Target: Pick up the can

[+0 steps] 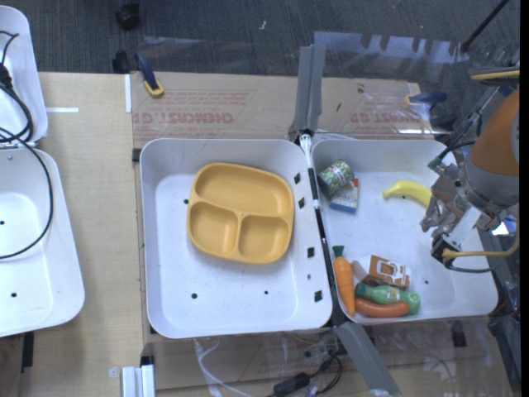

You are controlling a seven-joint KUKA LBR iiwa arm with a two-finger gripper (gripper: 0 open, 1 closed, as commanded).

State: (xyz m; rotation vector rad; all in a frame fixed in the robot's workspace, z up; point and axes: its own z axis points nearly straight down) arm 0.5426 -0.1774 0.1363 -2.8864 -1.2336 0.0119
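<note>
Your can (335,174) sits in right bin (388,231), far-left corner, close to divider wall, against small blue packet (348,199). Hand (435,218) hangs over same bin's right side, well apart from can; you cannot tell if it is apart or together. Banana (407,192) lies between them. Mid-bin floor open. Carrot (343,284) and brown carton (388,270) crowd near edge. Left bin (165,263) holds yellow plate (240,212), bare floor all round it.

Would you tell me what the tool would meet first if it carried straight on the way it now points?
The tool would probably meet bare floor of the right bin near the banana; depth is unclear. The can lies off that line.
</note>
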